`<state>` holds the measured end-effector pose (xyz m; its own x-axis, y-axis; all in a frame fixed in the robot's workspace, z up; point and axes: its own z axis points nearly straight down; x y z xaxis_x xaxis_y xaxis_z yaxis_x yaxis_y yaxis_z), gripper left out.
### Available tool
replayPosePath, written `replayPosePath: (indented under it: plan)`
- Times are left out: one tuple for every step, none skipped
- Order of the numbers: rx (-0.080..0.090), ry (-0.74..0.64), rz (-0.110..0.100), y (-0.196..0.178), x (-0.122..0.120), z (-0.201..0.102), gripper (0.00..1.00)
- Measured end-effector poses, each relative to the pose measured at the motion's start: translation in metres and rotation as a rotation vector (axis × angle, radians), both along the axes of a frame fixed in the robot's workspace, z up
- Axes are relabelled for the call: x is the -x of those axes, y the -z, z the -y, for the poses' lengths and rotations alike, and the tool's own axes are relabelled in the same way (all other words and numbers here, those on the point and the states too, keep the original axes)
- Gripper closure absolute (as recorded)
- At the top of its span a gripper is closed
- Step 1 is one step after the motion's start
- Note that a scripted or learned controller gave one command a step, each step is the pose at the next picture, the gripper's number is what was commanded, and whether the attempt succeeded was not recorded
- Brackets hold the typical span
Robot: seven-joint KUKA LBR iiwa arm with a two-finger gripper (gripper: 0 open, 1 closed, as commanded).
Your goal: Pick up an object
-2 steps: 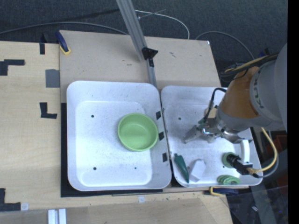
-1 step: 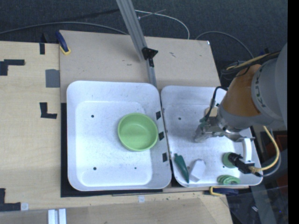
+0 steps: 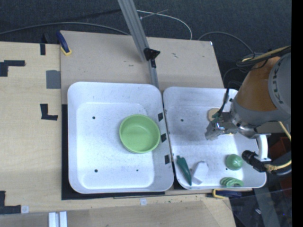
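A bowl (image 3: 139, 134) sits in the left bin (image 3: 85, 98) (small items in the right bin (image 3: 189, 103)).

Glossy, seemingly plastic green bowl (image 3: 139, 133); speckled white bins (image 3: 80, 126)

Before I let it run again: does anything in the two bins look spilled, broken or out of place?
Nothing stands out. The green bowl sits upright in the left bin; small items lie along the right bin's near edge.

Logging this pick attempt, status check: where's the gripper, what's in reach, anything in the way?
Gripper low over right bin, nothing visibly held. Green ball, dark green tool, white piece near front wall. Green bowl in left bin. No obstruction seen.
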<state>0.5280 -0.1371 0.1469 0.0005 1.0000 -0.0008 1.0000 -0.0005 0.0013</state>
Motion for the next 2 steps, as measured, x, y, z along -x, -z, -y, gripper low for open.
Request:
replayPosePath:
  plan:
    - [0.001,-0.001,0.002,-0.057,0.006,0.005,1.00]
    - [-0.001,-0.002,-0.001,-0.074,0.005,0.005,1.00]
